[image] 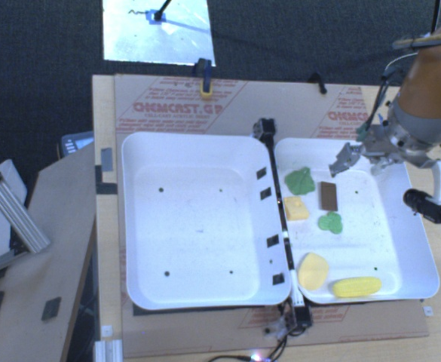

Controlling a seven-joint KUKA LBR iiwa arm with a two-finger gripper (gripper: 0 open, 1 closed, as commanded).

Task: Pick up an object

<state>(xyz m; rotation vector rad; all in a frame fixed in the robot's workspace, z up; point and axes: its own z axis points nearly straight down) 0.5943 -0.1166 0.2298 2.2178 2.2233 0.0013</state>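
Board reads "CHEMCAST GP"; whether gripper is open or closed, cannot tell

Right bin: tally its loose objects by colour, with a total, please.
Green: 2, a larger leafy piece and a smaller leafy piece
Yellow: 3, a pale block, a rounded piece and a long piece
Brown: 1, a flat block
Total: 6

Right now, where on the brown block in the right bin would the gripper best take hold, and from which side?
Probably across the two long edges of the brown block, coming straight down from above. It lies flat and narrow, its long axis running away from the camera, with bare bin floor beside both long edges. The gripper hovers just beyond its far end.
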